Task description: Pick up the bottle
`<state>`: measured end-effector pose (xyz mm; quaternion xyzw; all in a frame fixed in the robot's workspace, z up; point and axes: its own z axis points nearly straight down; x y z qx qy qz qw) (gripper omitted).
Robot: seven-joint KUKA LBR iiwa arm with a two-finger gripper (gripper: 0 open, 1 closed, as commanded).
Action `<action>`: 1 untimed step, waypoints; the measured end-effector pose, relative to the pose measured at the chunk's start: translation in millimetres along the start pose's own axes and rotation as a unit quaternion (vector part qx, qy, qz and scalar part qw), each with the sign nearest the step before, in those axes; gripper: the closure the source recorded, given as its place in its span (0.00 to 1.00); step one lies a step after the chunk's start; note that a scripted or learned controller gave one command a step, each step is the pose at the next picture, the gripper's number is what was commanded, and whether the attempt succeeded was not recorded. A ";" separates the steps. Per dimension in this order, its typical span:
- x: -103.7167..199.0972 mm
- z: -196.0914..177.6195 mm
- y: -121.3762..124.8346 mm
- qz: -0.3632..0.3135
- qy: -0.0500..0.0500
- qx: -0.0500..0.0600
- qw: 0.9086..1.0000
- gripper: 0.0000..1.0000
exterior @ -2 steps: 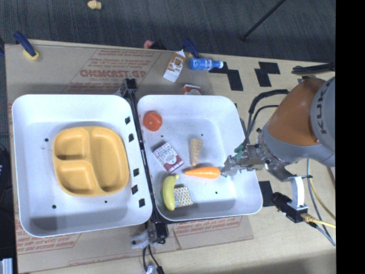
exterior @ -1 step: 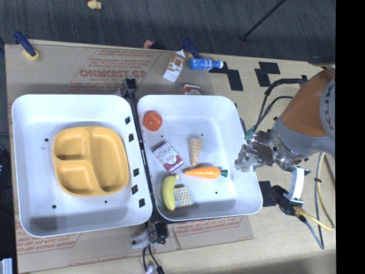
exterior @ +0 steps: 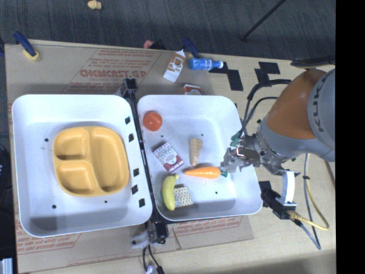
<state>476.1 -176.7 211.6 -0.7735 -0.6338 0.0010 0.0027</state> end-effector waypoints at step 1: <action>-23.5 2.4 4.8 0.043 -0.001 -0.001 0.999 1.00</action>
